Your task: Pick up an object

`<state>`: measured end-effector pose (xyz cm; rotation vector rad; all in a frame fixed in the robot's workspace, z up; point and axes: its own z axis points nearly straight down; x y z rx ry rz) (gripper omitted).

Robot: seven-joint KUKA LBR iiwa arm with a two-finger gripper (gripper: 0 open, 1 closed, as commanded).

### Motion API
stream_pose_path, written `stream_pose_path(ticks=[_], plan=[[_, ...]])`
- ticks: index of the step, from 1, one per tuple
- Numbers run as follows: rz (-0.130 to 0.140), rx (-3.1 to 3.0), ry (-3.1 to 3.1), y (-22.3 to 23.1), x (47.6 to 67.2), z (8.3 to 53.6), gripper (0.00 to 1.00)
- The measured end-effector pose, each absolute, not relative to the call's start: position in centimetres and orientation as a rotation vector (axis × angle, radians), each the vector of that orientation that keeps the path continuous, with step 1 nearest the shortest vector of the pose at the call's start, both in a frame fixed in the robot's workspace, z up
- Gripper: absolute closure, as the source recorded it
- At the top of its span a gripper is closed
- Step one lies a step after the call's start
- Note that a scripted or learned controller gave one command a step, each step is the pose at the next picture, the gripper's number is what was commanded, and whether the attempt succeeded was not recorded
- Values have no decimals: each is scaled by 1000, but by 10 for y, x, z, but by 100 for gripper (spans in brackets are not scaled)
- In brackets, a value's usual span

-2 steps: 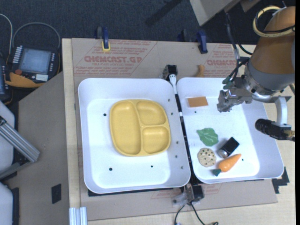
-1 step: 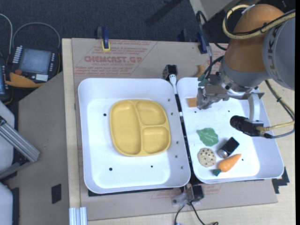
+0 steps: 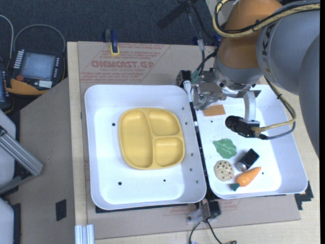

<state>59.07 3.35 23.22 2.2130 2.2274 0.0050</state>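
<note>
Orange slab (image 3: 215, 110) lies in the right bin (image 3: 289, 177), just beside the tool (image 3: 203, 99); tool state cannot be determined. Risk: misaligned descent strikes the bin's near wall, displacing the slab.

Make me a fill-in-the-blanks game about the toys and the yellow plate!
1. The yellow plate lies in the ____ bin.
2. The plate has ____ compartments.
3. The cookie sits right beside the toy ____.
4. The leaf is coloured ____.

Missing words: left; three; carrot; green
</note>
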Motion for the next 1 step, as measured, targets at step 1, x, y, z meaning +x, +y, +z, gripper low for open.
stream_pose_path(ticks=[1], plan=[[3, 2215, 2227, 88, 600, 219, 100]])
